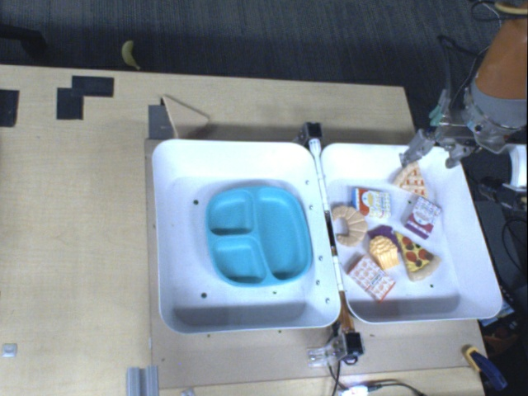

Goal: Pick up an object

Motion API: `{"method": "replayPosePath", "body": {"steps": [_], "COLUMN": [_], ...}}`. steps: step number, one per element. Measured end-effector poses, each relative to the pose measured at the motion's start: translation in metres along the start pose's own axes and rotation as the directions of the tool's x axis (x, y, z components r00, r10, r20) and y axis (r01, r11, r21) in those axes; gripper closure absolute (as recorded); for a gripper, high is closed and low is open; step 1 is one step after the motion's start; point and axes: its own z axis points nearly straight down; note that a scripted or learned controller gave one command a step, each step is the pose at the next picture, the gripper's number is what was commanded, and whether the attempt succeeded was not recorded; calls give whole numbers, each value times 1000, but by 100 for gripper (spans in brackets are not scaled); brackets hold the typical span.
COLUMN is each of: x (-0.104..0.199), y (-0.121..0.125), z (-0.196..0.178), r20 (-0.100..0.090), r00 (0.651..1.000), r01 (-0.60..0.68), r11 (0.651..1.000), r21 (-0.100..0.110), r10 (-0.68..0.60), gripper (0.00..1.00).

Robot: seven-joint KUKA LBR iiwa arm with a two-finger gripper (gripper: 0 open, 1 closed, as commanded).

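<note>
Two shallow white plastic bins side by side on the tan bench; left bin holds one light-blue three-compartment plastic tray, set near its middle, likely as a drop spot; right bin holds the pickable clutter, bunched toward the middle and far side, so any grasp must work among close neighbours.

Grey arm with orange band above the wrist reaches in at the right; gripper sits over the right bin's far edge, its two fingers apart, nothing between them; judged poised for a descent, no object picked up yet.

Count in right bin, seven toy pieces: one waffle-patterned wedge nearest the gripper; one white carton; one purple-and-white packet; one tan cookie-like piece; one yellow-and-purple piece; one pizza slice; one red-checked square packet.
</note>
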Motion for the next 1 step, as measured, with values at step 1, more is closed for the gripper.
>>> {"method": "replayPosePath", "body": {"steps": [1], "x": [3], "y": [-38], "z": [114], "r20": [0], "r00": [1000], "r01": [0], "r11": [1000], "r21": [-3], "r10": [0], "gripper": [0]}}
